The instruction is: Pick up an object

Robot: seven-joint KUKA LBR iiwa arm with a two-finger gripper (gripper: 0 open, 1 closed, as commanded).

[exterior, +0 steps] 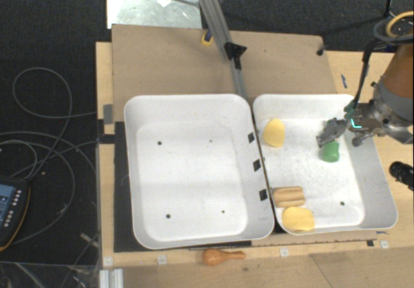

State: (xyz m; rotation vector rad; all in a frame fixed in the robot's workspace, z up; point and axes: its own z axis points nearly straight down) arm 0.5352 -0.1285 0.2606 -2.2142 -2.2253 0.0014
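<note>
The right bin (375, 209) holds several objects. A small green object (330, 152) lies near its far right side. My gripper (343, 136) hangs right over it at the end of the arm, which comes in from the right; its near-left part overlaps the green object's top edge. A yellow rounded object (274, 132) lies to the left by the divider. A tan bun-like object (288, 196) and another yellow object (299, 219) lie at the front left corner.
The left bin (139, 151) stands beside the right one, with black clips (257, 165) along the shared rim. An orange-brown object (223, 255) lies on the bench in front of the bins. A grey pole (217, 18) slants in from the top.
</note>
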